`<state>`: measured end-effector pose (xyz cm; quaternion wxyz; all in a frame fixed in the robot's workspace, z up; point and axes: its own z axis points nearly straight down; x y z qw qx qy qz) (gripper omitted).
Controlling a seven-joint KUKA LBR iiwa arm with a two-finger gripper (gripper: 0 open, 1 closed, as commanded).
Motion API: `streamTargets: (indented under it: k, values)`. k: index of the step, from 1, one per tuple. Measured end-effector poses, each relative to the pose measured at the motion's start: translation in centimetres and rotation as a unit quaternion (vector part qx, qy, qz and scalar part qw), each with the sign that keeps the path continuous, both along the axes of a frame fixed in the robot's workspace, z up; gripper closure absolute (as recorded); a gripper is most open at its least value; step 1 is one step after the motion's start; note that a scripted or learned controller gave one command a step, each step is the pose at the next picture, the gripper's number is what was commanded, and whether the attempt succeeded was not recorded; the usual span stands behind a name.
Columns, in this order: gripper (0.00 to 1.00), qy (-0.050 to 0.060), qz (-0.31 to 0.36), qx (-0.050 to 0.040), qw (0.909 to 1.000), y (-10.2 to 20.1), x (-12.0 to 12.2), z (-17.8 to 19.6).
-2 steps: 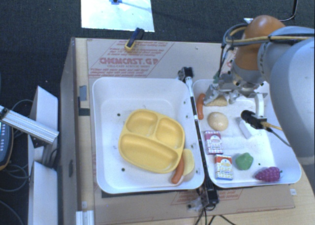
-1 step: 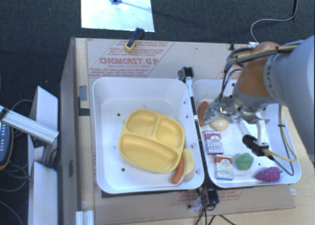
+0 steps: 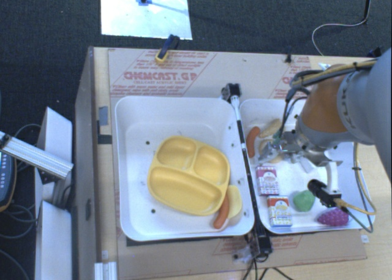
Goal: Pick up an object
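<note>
White right bin (image 3: 343,227) holds every candidate: sausage (image 3: 252,140), two small cartons (image 3: 267,180), green ball (image 3: 303,200), purple grapes (image 3: 333,216). Pincer (image 3: 283,148) sits low beside the sausage; its state cannot be told. Nothing appears lifted; pickup remains outstanding.

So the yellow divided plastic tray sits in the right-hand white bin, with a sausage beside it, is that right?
Not quite. The camera view shows the yellow divided plastic tray in the left white bin, not the right one. The orange-red toy sausage does lie beside it, at its lower right corner.

Grey arm (image 3: 361,104); orange band (image 3: 323,108); yellow cables (image 3: 334,69).
</note>
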<state>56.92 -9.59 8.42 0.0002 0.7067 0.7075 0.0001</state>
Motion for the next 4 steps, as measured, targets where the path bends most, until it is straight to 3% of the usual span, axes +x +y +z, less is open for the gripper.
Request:
streamTargets:
  k: [1, 2, 3, 4]
  values:
    - [0.0, -0.002, 0.001, -0.0021, 1.0, 1.1, 6.0, 0.1]
    - [0.0, 0.014, 0.001, -0.0032, 0.9999, 0.0, 9.4, -0.1]
    - [1.0, 0.001, 0.002, -0.0019, 1.0, 0.4, 9.9, 1.1]
    - [1.0, -0.002, 0.002, 0.0006, 1.0, 6.5, 4.9, 10.2]
